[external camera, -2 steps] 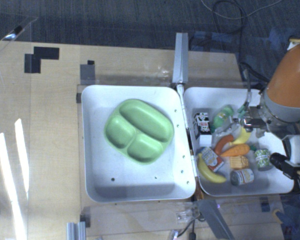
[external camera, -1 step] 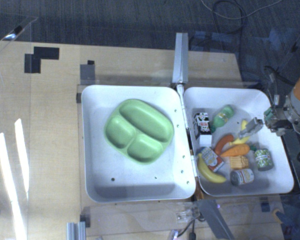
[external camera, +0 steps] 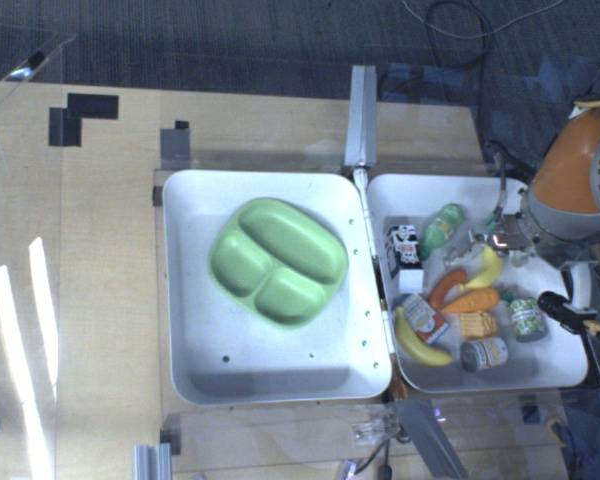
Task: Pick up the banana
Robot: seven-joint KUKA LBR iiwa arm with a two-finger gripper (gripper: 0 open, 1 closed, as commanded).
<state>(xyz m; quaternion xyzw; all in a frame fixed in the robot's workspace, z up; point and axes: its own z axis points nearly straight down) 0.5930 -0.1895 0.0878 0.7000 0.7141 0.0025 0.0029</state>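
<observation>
Over the right bin point(external camera: 576, 373), the claw point(external camera: 502, 230), its state unreadable, should descend squarely across the banana point(external camera: 417, 342), avoiding the carrot point(external camera: 470, 301) beside it.

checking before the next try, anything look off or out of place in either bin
Nothing looks spilled or broken. The right bin is cluttered: the banana lies near its left wall with a small packet partly over it, among a carrot, cans and a second small banana. The green divided plate sits slightly rotated in the left bin.
</observation>
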